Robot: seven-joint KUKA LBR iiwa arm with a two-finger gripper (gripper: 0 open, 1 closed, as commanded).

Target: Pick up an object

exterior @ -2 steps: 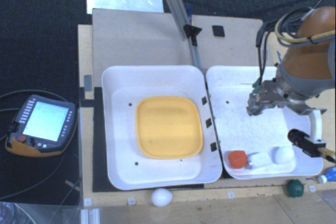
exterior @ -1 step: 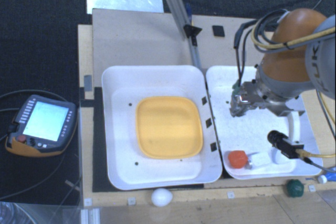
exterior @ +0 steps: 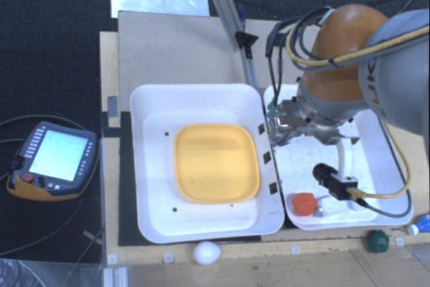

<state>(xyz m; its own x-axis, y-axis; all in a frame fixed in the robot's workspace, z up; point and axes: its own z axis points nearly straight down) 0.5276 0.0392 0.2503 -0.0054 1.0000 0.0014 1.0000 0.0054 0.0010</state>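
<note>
Though whether the gripper (exterior: pixel 287 123) is spread cannot be told, the small red rounded object (exterior: pixel 304 203) lies near it, toward the right white bin's (exterior: pixel 373 168) front rim.

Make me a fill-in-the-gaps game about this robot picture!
1. The square plate is coloured ___.
2. The bin holding that plate is coloured ___.
3. The pale thing on the bench, outside the bins, is shaped like an ___.
4. The little ball outside the bins is coloured ___.
Missing words: yellow; white; egg; green.
</note>
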